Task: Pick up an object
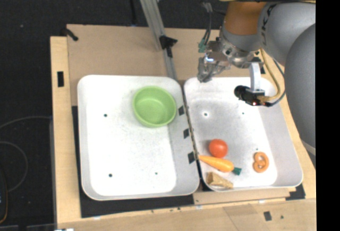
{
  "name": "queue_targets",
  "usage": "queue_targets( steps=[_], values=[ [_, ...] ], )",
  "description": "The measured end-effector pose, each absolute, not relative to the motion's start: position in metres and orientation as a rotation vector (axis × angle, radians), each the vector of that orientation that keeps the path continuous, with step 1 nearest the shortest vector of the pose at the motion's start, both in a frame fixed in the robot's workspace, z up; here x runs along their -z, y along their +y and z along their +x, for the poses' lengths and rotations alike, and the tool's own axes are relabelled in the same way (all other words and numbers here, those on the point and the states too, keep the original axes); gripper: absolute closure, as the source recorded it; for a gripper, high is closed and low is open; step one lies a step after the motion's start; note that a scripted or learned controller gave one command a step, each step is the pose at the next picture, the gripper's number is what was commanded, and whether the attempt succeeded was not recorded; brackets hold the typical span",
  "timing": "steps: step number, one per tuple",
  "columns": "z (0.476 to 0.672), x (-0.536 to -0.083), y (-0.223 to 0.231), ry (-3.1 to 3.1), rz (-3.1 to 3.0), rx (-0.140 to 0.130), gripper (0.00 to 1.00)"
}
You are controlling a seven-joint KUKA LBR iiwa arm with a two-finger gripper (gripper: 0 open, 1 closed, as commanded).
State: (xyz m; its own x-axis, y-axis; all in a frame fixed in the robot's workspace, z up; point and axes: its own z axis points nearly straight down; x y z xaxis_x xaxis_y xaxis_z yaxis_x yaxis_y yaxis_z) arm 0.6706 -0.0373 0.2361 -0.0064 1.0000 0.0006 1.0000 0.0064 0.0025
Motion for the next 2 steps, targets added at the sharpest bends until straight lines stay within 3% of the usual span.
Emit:
queue_targets(
  steps=[1, 2],
  values=[
    [0.664, -0.241, 0.011, 2.230, 2.215, -0.002, 1.00],
    [0.675, -0.234, 0.061, 2.229, 2.213, -0.003, 1.00]
  ],
)
